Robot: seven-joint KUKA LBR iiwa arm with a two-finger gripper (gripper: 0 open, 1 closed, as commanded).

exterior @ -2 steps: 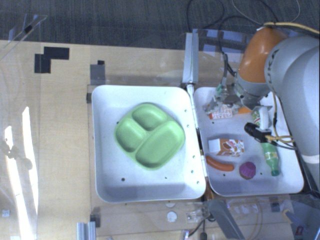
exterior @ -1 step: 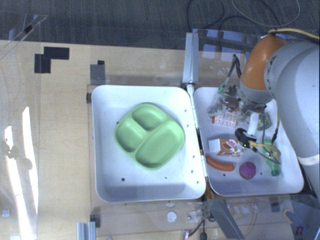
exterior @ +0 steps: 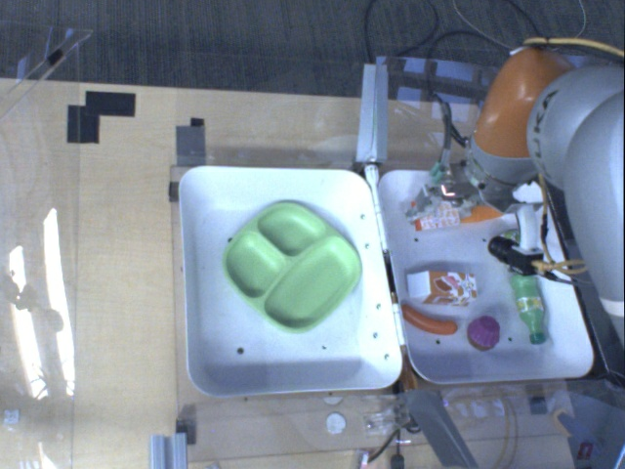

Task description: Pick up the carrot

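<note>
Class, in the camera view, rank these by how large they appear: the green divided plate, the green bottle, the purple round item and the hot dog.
1. green divided plate
2. green bottle and hot dog look alike in length, so unranked
3. purple round item

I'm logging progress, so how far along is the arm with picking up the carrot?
Done: the arm has reached into the right white bin, its end effector low over the far end. In hand: it sits by the orange tapered carrot, which lies on the bin floor beside a red-and-white packet; a grasp cannot be confirmed. Left: closing on the carrot and lifting it.
</note>
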